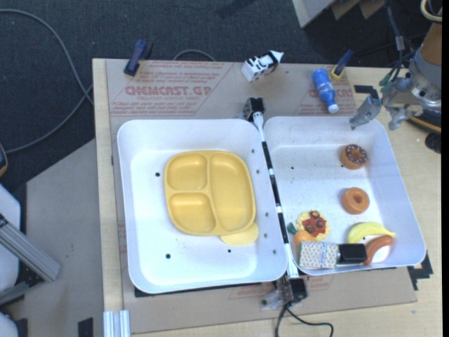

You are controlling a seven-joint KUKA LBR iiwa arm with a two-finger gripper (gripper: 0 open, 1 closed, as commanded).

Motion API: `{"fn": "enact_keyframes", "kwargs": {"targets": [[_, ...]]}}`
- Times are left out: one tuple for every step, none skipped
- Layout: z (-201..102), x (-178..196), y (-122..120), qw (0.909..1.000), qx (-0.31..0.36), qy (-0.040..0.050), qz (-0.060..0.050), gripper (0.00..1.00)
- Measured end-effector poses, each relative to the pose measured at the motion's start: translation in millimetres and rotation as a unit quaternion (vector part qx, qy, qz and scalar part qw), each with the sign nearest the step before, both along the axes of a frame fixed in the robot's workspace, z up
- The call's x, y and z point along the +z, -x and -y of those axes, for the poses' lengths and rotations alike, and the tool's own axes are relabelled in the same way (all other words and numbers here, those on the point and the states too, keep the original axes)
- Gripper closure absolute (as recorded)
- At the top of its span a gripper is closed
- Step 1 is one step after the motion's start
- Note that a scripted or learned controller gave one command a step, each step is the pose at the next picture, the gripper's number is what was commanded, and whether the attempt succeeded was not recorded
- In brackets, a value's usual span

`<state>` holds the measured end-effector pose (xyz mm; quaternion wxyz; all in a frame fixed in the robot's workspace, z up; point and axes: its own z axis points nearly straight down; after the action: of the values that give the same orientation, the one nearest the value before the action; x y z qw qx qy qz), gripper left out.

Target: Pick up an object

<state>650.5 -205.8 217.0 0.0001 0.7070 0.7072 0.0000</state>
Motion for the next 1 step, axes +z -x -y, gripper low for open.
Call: {"fn": "enact_keyframes", "kwargs": {"targets": [[15.8, -115.9, 87.2, 1.0000, 0.000, -0.0026, -0.002, 0.00]]}}
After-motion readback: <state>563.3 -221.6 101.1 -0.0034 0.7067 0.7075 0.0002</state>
